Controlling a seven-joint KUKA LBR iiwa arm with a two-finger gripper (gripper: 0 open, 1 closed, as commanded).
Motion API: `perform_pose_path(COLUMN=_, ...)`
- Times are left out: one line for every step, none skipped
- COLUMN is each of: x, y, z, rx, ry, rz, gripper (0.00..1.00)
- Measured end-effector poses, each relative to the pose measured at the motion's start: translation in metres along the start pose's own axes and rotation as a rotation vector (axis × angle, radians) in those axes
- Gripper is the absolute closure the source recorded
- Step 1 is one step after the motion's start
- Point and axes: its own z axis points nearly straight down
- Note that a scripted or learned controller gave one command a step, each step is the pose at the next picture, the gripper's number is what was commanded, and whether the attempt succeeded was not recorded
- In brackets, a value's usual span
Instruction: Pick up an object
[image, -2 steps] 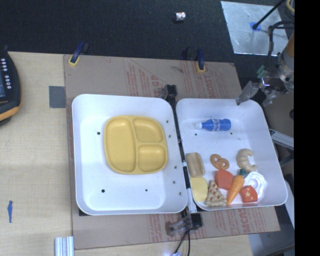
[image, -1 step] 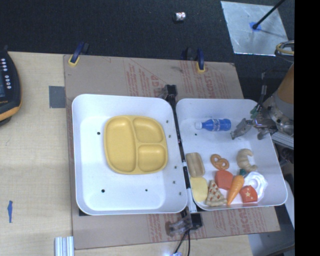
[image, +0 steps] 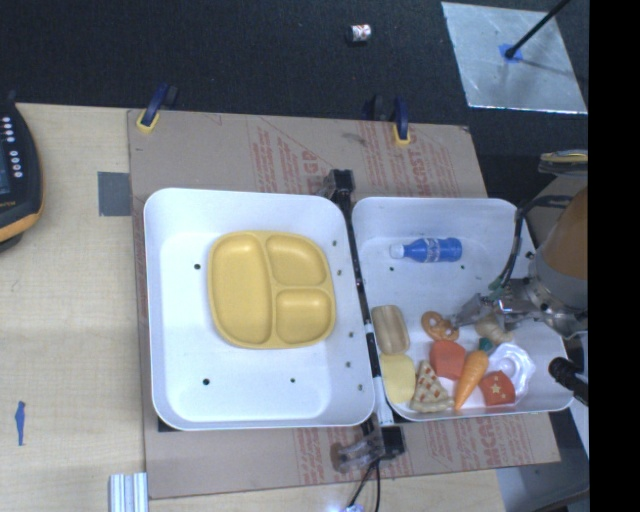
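Where the grey arm with its orange band reached in from the right edge, its two-finger gripper hung low over the right-hand shallow white bin, its metal parts crowded just above a small tan object; whether the claw was wide, narrow or closed on anything could not be told at this slant. Just left of the gripper lay a small brown pretzel-shaped toy, and below it a red pepper-like toy. An orange plastic carrot lay tilted beside the red toy, with a red strawberry-like piece on a clear wrapper to its right. Toward the bin's left wall sat a tan bread-roll-shaped toy, a pale yellow rounded block below it, and a triangular pizza-slice toy at the front rim. Well apart from this cluster, near the far wall, a small blue plastic bottle with a white cap lay on its side. The left-hand shallow white bin held a yellow plastic divided plate with three compartments, near its middle. Both bins rested on a brown cardboard sheet fastened to the bench by blue-and-yellow clamps.
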Motion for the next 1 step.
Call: perform_pose_path(x=-0.0013, y=0.0042, z=-0.0147, rx=-0.007, ry=-0.003, rz=-0.004, gripper=1.00)
